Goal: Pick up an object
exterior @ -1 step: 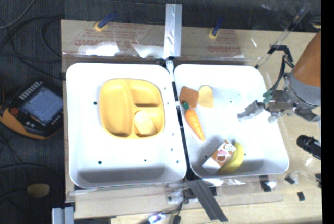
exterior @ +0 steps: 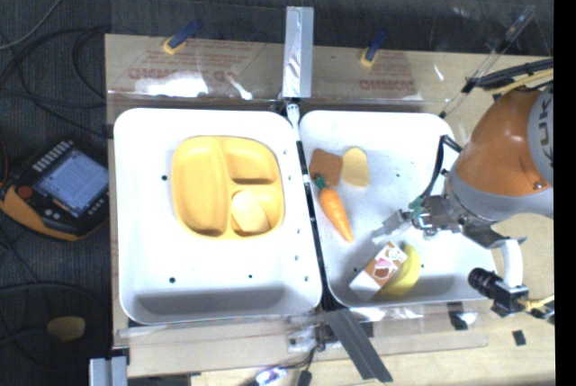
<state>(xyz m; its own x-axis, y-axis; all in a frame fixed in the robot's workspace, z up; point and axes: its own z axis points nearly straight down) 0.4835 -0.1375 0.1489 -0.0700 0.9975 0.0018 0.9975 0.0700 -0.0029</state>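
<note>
White plastic: two shallow bins side by side, left bin (exterior: 135, 285) with yellow compartment tray (exterior: 227, 186), right bin (exterior: 423, 125) with the loose stock.

Stock, right bin: carrot (exterior: 336, 212) near the dividing wall; pale yellow piece (exterior: 356, 166) touching a brown piece (exterior: 326, 165) toward the far side; small printed carton (exterior: 384, 267) leaning against a banana (exterior: 407, 272) at the near wall.

Gripper (exterior: 416, 218): low over right bin, just above carton and banana; open or closed, cannot tell; nothing seen between fingers.

Risks, judged:
- Carton and banana touching: likely double contact, one pushed aside or both jammed.
- Near wall close behind: possible finger strike on the wall, or a pinned object.
- Rounded banana: likely to slip from a two-finger pinch.

Obscured:
- Fingertips blurred, lost against wrist hardware.
- Orange-banded arm (exterior: 504, 164) covering the bin's right edge.
- Carton print unreadable.
</note>
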